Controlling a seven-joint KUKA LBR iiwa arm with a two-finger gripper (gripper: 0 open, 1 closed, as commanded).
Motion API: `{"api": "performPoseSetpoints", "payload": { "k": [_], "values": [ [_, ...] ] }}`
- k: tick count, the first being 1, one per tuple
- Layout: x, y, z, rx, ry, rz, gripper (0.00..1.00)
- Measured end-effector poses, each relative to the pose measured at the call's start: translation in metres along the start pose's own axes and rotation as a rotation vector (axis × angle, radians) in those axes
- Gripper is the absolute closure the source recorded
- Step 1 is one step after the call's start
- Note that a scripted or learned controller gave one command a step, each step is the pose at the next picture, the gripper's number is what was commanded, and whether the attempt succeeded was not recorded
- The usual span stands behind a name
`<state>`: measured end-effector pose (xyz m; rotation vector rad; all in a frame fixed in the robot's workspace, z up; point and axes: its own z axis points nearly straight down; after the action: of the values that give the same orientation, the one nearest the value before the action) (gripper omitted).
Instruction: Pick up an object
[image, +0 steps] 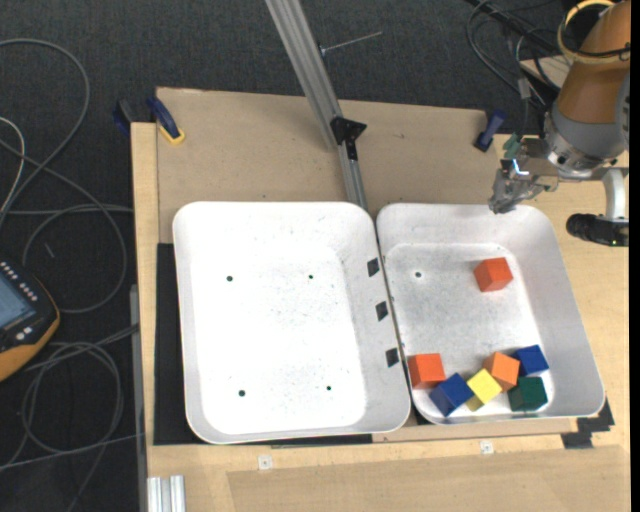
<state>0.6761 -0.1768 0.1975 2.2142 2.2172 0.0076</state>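
The jaws (508, 196) of the grey-and-orange arm (590, 100) hang over the far rim of the right bin (572, 300); whether they are spread or pressed together cannot be told at this size, and nothing shows between them. The nearest candidate, a lone red-orange cube (493, 274), sits apart on the bin floor, toward the camera from the jaws and slightly to their left in the view. The other blocks (484, 380) crowd the bin's near edge, well apart from the jaws. A descent toward the lone cube looks the shortest reach.

Blocks (484, 380) in right bin (570, 300), left bin (190, 300) alongside.
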Motion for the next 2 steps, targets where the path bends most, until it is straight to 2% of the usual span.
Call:
{"api": "performPoseSetpoints", "payload": {
  "k": [1, 2],
  "values": [
    [0.002, -0.005, -0.063, -0.001, 0.000, 0.000, 1.00],
    [0.003, -0.003, -0.097, 0.003, 0.001, 0.000, 1.00]
  ]
}}
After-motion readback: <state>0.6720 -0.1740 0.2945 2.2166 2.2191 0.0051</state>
